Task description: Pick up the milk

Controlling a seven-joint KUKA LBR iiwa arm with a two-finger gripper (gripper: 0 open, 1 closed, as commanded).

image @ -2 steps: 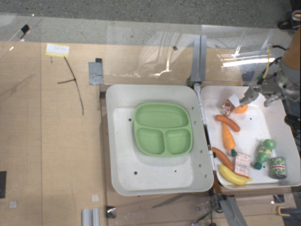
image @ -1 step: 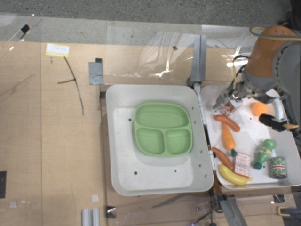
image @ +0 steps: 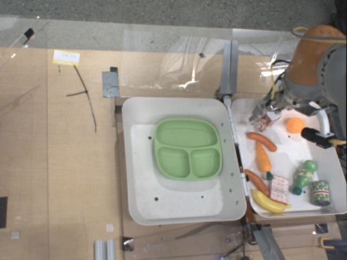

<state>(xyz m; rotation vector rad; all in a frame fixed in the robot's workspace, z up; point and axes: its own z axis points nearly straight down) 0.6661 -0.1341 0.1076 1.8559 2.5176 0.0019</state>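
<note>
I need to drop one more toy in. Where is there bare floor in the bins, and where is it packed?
The left bin has bare floor all around the green divided plate, widest along its front. The right bin is crowded: sausages, carrot, banana, milk carton, bottle, can.

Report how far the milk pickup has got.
Done: the arm has reached the right bin's far end, its tool low over a small carton. In hand: nothing visibly gripped. Left: the milk carton lies untouched at the near end beside the banana, not yet grasped or lifted.
</note>
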